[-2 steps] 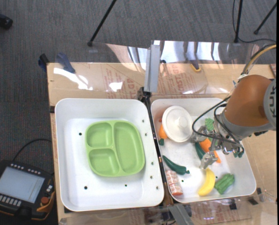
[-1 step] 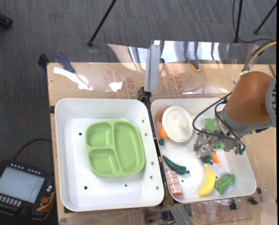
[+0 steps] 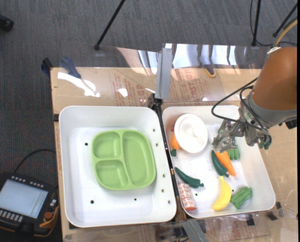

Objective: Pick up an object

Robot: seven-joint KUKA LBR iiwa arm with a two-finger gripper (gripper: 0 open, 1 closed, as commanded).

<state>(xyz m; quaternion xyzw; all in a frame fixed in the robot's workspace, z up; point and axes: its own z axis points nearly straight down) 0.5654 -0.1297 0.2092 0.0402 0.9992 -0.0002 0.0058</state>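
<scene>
My gripper [image 3: 226, 144] hangs low in the right bin [image 3: 258, 173], just above an orange carrot [image 3: 225, 163] and a dark green vegetable [image 3: 218, 164] lying side by side. Small green pieces [image 3: 234, 153] sit right by the fingertips. Nothing shows clearly between the fingers. A white bowl [image 3: 191, 132] lies to the gripper's left, with an orange piece [image 3: 174, 142] at its left edge. Nearer the front lie a green pepper [image 3: 189, 178], a yellow banana [image 3: 222, 194], a green leafy toy [image 3: 241, 196] and a red-and-white packet [image 3: 188, 197].
The left bin [image 3: 79, 135] holds a light green divided plate [image 3: 123, 159]. A grey post [image 3: 164, 74] stands behind the seam between the bins. A teach pendant [image 3: 21, 200] lies on the floor at lower left. Tripod legs [image 3: 112, 16] stand behind the bench.
</scene>
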